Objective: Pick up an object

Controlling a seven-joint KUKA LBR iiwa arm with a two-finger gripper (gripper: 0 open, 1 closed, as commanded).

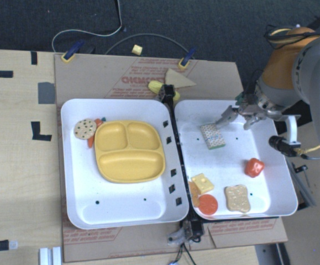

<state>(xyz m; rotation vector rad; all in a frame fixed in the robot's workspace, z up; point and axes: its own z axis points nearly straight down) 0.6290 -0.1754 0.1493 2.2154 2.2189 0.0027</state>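
White bin (270, 148) on the right: I have the gripper (238, 117) jaws spread wide near its far edge, holding nothing, poised beside the speckled sponge (212, 136) for a grab.

The grey arm (292, 65) reaches in from the right, orange band uppermost. Its gripper (238, 117) hangs low with both fingers spread apart.

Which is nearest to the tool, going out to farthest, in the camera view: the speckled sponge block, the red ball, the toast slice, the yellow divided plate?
From the tool:
1. Speckled sponge block, just beside it, right bin.
2. Red ball, right bin's right side.
3. Toast slice, right bin's front.
4. Yellow divided plate, left bin.
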